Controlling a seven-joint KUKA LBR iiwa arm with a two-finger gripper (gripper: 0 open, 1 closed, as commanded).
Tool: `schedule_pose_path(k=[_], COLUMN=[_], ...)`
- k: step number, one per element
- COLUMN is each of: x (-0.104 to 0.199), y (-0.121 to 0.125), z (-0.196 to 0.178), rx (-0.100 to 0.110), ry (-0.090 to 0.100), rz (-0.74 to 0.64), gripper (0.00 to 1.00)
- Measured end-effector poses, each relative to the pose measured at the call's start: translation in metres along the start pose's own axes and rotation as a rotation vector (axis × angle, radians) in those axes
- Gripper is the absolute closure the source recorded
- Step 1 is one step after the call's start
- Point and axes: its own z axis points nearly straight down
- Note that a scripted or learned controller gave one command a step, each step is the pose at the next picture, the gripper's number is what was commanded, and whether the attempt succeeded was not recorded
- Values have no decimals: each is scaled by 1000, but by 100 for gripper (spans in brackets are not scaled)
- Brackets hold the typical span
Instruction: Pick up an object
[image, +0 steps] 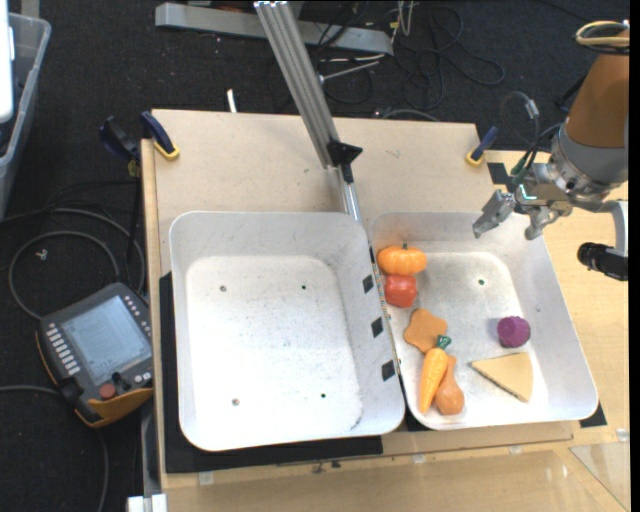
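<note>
The gripper (513, 214) hangs with fingers spread wide and nothing between them, above the right bin's (560, 300) far rim. The toy foods lie below and left of it, the purple ball (513, 330) nearest, untouched.

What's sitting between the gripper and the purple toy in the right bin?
Nothing visible. The gripper, open, hangs above the right bin's far edge, and only bare bin floor lies between it and the purple toy. The cheese wedge lies beyond it.

No legible text, labels, numbers anywhere in view.
</note>
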Motion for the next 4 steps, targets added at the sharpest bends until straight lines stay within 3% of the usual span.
schedule_pose_path(k=[1, 3, 4], x=[0, 7, 7], y=[1, 0, 0], z=[-3, 117, 134], rx=[-4, 2, -2], ry=[-2, 0, -1], rz=[-2, 0, 0], gripper=[0, 0, 0])
